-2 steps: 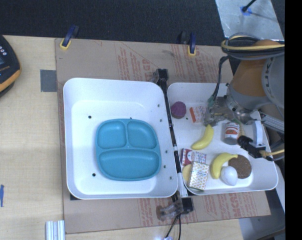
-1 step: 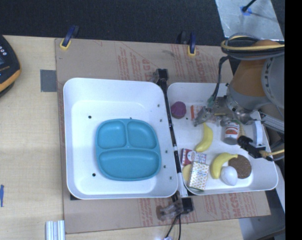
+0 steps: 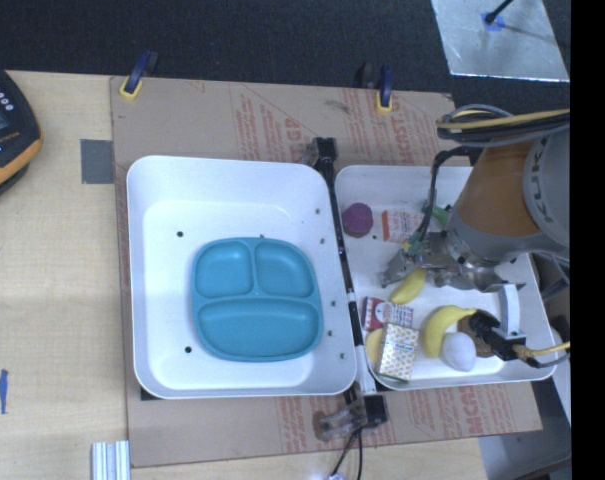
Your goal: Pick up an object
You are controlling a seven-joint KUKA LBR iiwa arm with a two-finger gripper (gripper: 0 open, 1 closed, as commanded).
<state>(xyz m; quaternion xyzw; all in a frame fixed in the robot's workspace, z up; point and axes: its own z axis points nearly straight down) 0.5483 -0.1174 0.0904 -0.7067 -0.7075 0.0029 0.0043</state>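
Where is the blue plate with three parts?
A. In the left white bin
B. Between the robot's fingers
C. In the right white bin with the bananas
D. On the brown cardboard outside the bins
A: the blue divided plate lies flat on the floor of the left white bin, apart from the arm, which reaches into the right bin.

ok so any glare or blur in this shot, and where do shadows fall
Camera view: slightly soft throughout; the left white plastic bin is brightly lit, nearly washed out around the blue divided plastic plate; the grey arm with orange band shades the right white bin.
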